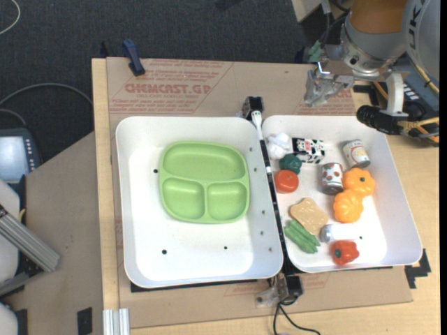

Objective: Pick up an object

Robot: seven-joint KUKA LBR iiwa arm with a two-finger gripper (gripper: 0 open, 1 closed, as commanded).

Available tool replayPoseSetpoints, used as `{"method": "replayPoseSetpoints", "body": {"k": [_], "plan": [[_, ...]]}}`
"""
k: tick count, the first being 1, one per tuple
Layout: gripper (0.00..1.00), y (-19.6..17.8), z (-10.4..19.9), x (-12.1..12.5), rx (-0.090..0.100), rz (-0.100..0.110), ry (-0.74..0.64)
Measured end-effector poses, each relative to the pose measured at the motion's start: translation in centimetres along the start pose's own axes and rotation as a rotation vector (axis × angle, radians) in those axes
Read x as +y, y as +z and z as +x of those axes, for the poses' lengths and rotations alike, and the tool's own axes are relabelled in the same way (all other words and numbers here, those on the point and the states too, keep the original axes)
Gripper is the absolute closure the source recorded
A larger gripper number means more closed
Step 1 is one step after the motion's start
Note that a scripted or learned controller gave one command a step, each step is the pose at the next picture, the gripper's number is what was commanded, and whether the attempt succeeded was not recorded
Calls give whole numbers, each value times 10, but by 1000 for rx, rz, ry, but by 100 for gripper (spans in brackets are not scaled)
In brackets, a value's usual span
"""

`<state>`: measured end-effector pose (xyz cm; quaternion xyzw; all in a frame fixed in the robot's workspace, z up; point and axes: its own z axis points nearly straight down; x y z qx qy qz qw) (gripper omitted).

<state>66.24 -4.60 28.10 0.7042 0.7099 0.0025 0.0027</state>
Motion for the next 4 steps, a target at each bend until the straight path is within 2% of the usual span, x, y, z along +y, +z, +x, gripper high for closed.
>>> {"method": "replayPoseSetpoints", "body": {"k": [1,2,3,4], "plan": [[100,-8,71,-56,3,11,1],[100,-1,132,-68,2,11,2],[100,-44,199,-117,4,4,-1],[100,4,135,-186,-1,20,14]]}}
